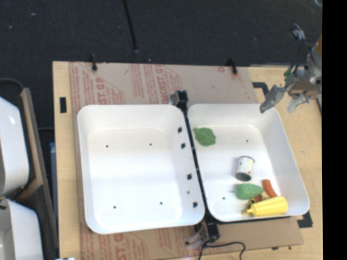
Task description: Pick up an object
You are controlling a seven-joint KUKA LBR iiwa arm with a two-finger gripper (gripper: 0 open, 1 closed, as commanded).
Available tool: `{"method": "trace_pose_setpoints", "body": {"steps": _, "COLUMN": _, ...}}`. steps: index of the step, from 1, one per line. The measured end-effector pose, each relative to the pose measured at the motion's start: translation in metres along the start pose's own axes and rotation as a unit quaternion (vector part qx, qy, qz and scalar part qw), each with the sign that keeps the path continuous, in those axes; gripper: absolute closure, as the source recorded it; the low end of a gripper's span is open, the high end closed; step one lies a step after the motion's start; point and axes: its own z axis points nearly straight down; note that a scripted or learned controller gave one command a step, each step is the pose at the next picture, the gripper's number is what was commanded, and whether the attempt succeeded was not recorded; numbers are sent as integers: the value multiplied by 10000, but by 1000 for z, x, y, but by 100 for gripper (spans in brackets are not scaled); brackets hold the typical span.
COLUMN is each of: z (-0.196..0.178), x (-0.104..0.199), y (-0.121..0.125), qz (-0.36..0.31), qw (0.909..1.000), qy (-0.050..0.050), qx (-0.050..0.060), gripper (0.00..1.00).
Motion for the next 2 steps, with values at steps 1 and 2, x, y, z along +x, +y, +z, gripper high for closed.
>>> {"method": "trace_pose_setpoints", "body": {"steps": 1, "z": 202, "x": 6, "y": 11, "qz": 1, "qw": 10000, "qy": 17, "qx": 66, "gripper": 0}}
{"method": "trace_pose_setpoints", "body": {"steps": 2, "z": 199, "x": 5, "y": -44, "qz": 10, "qw": 10000, "qy": 1, "qx": 9, "gripper": 0}}
